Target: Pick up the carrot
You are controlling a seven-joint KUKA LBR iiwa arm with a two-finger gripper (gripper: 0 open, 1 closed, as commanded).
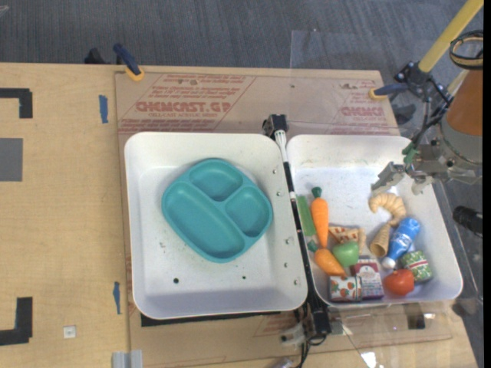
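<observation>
Two carrots [320,216] lie in right bin [449,240], left side | gripper [405,176] hovers upper right, fingers spread, empty | risk: crowded toys, wrong item gets grabbed

Orange carrot [319,217] upright, right bin

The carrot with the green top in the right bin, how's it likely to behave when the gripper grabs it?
The carrot looks like moulded plastic, so probably stiff and light. Its tapered, rounded body may slip or roll between fingers. It lies beside other toys, so a nudge could shift them.
</observation>
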